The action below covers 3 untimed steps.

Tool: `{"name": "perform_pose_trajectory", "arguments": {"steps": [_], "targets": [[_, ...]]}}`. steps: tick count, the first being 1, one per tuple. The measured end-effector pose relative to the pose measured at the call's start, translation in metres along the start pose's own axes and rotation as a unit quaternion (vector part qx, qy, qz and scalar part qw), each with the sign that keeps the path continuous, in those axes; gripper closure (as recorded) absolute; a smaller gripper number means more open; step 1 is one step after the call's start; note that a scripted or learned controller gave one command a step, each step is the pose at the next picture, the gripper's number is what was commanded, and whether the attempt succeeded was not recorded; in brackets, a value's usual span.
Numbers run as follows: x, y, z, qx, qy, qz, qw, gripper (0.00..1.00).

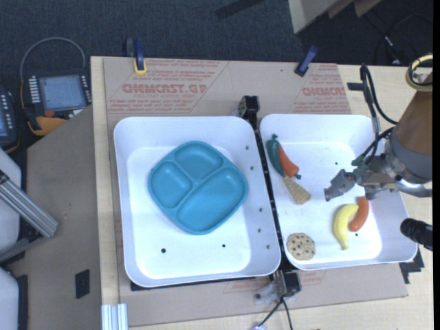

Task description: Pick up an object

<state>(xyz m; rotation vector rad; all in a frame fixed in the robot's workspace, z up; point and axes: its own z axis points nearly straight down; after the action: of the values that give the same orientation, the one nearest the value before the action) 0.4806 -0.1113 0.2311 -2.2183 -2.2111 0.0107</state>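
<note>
The right bin (323, 126) holds several toy foods. A green and orange pepper pair (282, 157) lies at its left wall, with a tan cone (298, 190) just below them. A round cookie (300, 246) sits at the front left. A yellow banana (342, 227) and an orange sausage (358, 216) lie side by side at the front right. My gripper (347, 175) hangs over the middle right of this bin, just above and behind the banana and sausage. It is open and nothing is between its fingers.
The left bin (130, 136) holds a blue divided plate (198, 186). A black divider with clips (249, 106) runs between the bins. The grey arm (416, 139) enters from the right, with cables trailing over the right bin's far corner.
</note>
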Motion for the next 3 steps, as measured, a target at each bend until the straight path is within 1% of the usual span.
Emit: {"name": "perform_pose_trajectory", "arguments": {"steps": [1,2,3], "targets": [[0.0,0.002,-0.005,-0.006,-0.001,-0.002,1.0,0.0],[0.005,0.002,0.038,-0.002,0.0,-0.001,1.0,0.0],[0.007,0.008,0.081,-0.004,0.0,-0.001,1.0,0.0]]}}
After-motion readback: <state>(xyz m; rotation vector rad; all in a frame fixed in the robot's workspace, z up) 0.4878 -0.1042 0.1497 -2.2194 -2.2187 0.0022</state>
